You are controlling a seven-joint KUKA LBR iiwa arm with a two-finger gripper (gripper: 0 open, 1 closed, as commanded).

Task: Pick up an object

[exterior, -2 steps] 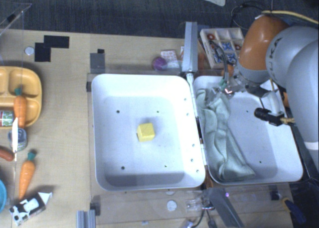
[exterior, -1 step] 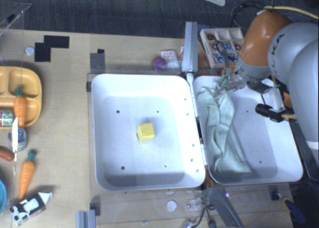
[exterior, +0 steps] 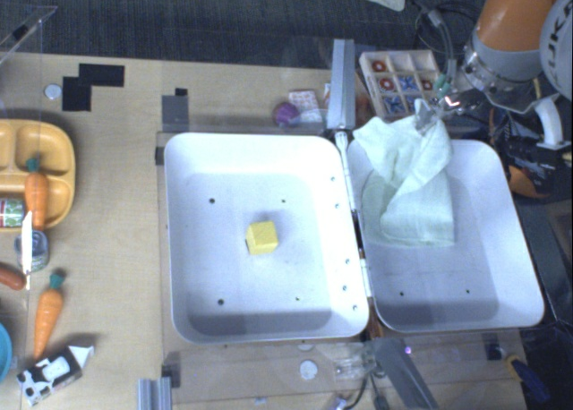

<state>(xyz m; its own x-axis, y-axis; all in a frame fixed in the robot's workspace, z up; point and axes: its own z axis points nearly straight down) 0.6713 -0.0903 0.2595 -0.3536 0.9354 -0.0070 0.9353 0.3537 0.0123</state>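
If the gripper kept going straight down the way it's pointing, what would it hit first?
Most likely the white cloth. The gripper sits at the cloth's raised top corner, so pushing down would press into the cloth piled in the right bin, though depth is hard to judge.

Arm (exterior: 528, 14): rounded orange band above a grey wrist section; white casing with dark lettering; black cables (exterior: 439, 23) alongside.

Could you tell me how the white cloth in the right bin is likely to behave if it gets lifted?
The white cloth will probably stay floppy: one corner is drawn up toward the gripper while the rest sags in folds into the right bin. It looks thin, so likely light. It may drag along the floor rather than lift cleanly.
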